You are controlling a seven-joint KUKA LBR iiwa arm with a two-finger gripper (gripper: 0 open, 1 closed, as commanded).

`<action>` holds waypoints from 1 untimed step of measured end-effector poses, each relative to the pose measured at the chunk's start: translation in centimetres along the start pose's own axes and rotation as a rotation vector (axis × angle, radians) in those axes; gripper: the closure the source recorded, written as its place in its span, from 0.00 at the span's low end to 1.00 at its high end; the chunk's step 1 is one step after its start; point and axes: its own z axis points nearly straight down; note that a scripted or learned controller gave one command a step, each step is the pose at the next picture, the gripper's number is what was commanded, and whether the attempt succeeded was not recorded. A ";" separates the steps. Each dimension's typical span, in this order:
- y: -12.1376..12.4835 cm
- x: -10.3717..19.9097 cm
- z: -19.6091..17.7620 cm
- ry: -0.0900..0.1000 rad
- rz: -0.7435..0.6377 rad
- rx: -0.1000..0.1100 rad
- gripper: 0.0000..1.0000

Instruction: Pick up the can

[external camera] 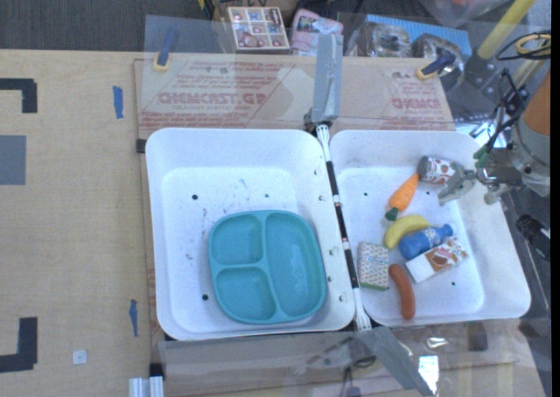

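"CHEMCAST GP" sheet [223,98] behind can [435,169]

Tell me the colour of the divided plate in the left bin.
The three-compartment plastic plate is turquoise, seen plainly in the camera view.

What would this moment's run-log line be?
task: pick up can | can: lying in right bin, not held | pincer: beside can, open | left bin: teal tray

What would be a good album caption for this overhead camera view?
End effector poised beside the can in the right bin; teal tray in the left.
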 end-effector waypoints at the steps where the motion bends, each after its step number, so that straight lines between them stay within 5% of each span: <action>1: 4.9 2.0 1.8 -0.003 0.049 -0.005 0.00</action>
